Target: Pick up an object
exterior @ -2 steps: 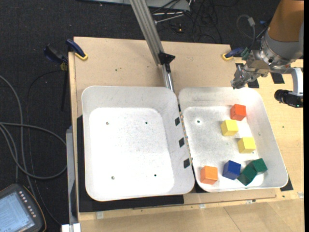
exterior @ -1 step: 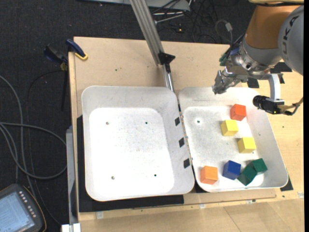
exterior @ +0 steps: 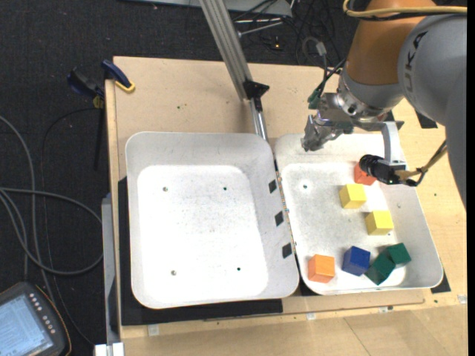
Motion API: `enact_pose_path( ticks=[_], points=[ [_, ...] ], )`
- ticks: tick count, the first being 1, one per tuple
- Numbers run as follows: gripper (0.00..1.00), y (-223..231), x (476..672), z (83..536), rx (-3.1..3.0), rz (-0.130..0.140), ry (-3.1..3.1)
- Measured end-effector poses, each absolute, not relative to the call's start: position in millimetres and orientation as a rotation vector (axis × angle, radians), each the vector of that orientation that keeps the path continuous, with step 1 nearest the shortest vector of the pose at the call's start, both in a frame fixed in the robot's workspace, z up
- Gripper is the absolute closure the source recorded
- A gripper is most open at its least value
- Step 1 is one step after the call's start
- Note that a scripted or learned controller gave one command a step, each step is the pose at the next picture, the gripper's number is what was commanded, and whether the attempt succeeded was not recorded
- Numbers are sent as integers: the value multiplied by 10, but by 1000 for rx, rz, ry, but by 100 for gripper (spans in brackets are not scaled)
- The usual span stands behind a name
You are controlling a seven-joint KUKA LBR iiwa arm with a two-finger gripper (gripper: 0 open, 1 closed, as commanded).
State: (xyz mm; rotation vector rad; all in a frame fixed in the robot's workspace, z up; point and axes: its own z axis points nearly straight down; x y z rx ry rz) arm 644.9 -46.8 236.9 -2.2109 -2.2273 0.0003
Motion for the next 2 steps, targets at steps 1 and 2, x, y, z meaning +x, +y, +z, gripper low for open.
enact_pose_path(
  ticks=[1, 2],
  points=[
    [100, 132, 6333, 2279, -2210, 1, -2228],
    [100, 620, 6209, 2209, -2211, 1, -2227]
  ],
)
